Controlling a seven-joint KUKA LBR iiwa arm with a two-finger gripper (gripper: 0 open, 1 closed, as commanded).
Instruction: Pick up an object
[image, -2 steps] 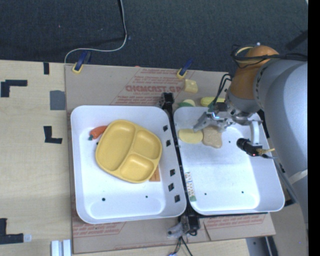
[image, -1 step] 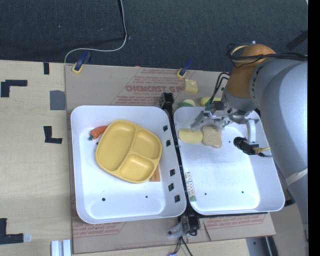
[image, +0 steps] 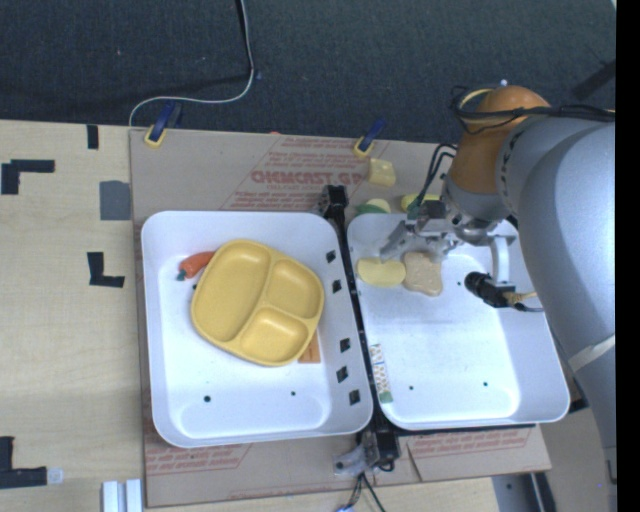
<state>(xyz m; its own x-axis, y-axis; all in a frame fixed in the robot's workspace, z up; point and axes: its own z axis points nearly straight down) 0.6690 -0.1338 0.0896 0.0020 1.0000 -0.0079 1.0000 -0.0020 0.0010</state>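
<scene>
The left bin holds a yellow divided plate lying over an orange carrot. Right of that plate, the right bin holds a pale yellow piece touching a tan piece, under the gripper, whose finger state I cannot tell.

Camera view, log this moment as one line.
claw low in right bin | over tan piece, pale yellow piece | yellow tray in left bin

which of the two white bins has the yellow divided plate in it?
The left bin. The yellow divided plate lies in it; the right bin holds small pale items near the gripper instead.
</scene>
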